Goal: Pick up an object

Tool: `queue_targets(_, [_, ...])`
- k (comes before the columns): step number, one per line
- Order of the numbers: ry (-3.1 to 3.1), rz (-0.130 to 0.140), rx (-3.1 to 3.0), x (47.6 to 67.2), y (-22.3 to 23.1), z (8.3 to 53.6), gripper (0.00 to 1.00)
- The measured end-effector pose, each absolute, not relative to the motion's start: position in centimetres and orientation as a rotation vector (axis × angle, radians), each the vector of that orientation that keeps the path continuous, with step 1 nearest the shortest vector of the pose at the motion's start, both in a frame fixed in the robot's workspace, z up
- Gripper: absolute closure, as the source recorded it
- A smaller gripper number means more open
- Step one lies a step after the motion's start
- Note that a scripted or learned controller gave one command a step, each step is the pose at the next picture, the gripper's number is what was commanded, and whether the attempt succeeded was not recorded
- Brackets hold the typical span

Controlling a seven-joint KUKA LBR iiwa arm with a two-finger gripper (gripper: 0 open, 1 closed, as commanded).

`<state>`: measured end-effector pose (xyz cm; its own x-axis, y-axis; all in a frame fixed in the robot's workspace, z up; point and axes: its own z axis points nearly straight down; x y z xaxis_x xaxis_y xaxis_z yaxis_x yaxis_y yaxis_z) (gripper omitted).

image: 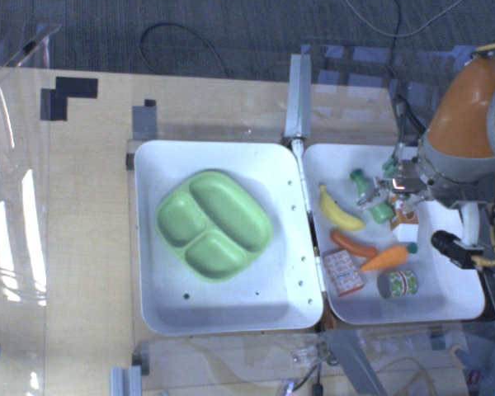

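Note:
The right bin (458, 304) holds several small items: a yellow banana (340, 211), an orange carrot (388, 258), a red-orange pepper (351, 242), a checked waffle (344, 271), a small can (398, 283) and a green block (381, 213). My gripper (383, 190) hangs low over the upper middle of this bin, just above the green block and right of the banana. A small green-topped piece (358, 175) lies at its left. The grey and orange arm (474, 122) covers the bin's far right corner.
The left bin (161, 304) holds a green three-section plate (214, 223). A metal divider (298, 97) runs between the bins at the back. A clear panel (16, 180) stands at the bench's left side. A black fitting (450, 248) on the arm overhangs the right bin's edge.

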<state>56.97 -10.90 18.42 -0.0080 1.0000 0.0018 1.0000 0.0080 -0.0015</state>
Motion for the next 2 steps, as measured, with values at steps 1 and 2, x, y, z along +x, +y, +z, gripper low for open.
queue_targets(1, [-2.073,-0.009,-2.365,63.7,-14.1,8.7,0.0])
queue_targets(2, [-2.083,-0.014,-2.357,63.9,-13.9,9.7,1.0])
